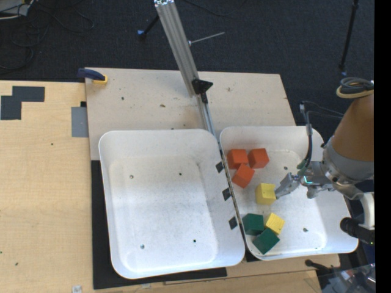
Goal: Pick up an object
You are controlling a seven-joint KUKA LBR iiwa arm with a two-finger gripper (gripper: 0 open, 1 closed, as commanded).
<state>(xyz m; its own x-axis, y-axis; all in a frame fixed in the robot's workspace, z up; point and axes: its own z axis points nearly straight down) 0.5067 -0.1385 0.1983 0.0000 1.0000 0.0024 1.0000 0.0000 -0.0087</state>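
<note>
The right bin holds several small blocks. Three orange ones cluster near its back left. One yellow block lies in the middle and a second yellow one sits nearer the front. Two green blocks rest at the front left. My gripper reaches in from the right and hangs just right of the middle yellow block, its tip close to that block's edge. Nothing shows between its fingers.
The left bin stands beside the right one, with a row of black clips along the shared wall. A slanted aluminium post rises behind the bins. My arm's orange band is at the right edge.
</note>
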